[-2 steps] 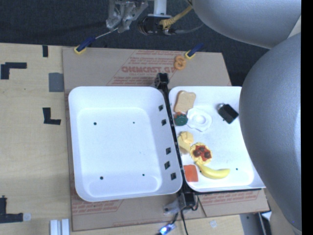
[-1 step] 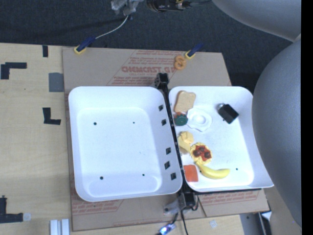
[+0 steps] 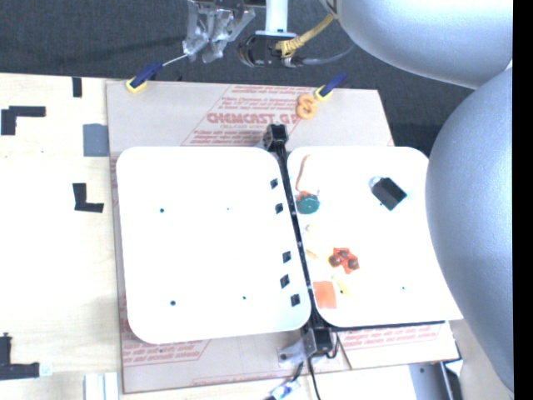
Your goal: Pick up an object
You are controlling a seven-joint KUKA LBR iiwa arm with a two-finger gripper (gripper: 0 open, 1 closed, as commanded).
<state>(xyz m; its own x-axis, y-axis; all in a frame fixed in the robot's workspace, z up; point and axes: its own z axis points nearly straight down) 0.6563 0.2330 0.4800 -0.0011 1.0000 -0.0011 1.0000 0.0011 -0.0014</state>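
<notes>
End effector (image 3: pixel 212 32) hangs at far edge, past the bins; can't tell its state. Best target: black block (image 3: pixel 388 192) in right bin (image 3: pixel 416 257), far-right, well apart from other bits. Looks rigid, light, maybe slick. Grip across its short sides.

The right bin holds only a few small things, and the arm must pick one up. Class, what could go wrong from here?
1. The orange piece lies close to the divider edge of the right bin, so a finger might strike the wall.
2. The teal object also sits near that edge, beside a thin curved strip, which could be caught as well.
3. The red-orange cluster looks small and irregular, so it may slip. The black block seems easier.
</notes>
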